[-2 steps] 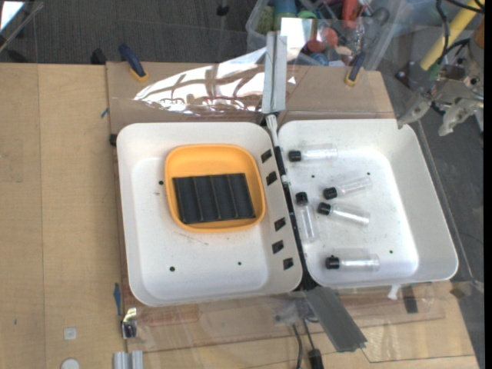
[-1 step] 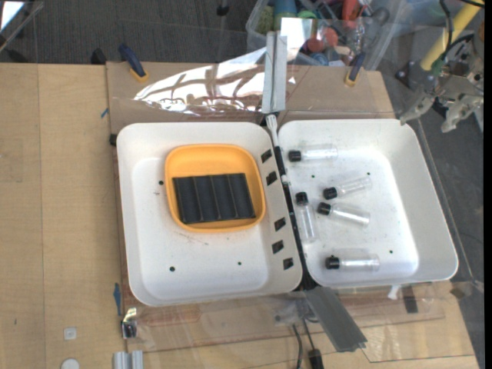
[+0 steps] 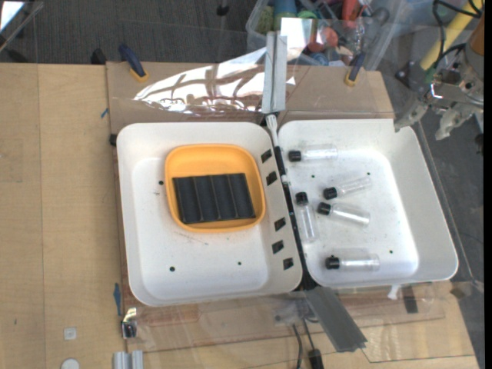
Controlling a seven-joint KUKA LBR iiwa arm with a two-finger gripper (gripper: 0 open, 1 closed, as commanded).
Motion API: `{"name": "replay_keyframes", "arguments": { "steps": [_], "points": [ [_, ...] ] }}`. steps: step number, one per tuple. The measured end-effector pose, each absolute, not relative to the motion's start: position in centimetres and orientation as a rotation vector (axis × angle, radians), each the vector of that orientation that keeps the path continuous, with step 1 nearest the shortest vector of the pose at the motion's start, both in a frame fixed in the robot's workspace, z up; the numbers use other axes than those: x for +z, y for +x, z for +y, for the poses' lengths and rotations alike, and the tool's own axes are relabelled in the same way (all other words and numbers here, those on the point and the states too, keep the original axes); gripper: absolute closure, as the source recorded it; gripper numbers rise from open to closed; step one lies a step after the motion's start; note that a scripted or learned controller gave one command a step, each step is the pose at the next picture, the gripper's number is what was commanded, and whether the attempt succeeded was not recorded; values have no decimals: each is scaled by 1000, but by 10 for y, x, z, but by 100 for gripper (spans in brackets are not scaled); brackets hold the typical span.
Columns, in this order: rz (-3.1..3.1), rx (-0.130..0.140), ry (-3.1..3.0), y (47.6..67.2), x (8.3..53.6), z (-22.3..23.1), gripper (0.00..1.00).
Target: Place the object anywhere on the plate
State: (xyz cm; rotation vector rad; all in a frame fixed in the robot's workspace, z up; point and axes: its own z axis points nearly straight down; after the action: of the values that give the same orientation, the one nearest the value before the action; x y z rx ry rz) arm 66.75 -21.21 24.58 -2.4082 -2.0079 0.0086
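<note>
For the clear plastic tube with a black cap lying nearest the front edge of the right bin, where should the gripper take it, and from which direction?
Grip the clear plastic tube with a black cap at mid-body, coming straight down from above. It lies flat and runs left to right in the right white bin, so the fingers should probably close across its narrow width, front to back. No other tube touches it.

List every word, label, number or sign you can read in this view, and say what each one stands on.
No readable text stands anywhere in this view.
The clear tubes with black caps in the right bin: no markings can be made out.
The orange plate and the black ridged block on it: no print.
The pale card by the clutter box behind: blurred, unreadable.
</note>
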Motion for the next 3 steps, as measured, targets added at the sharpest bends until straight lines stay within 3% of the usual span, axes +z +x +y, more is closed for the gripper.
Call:
{"name": "replay_keyframes", "arguments": {
  "steps": [1, 2, 3],
  "points": [
    [-1965, 8, -2441, 668, 235, -213, 0],
    [-1960, 3, -2455, 668, 285, -217, 0],
    [-1951, 9, -2454, 667, 260, -215, 0]
  ]
}}
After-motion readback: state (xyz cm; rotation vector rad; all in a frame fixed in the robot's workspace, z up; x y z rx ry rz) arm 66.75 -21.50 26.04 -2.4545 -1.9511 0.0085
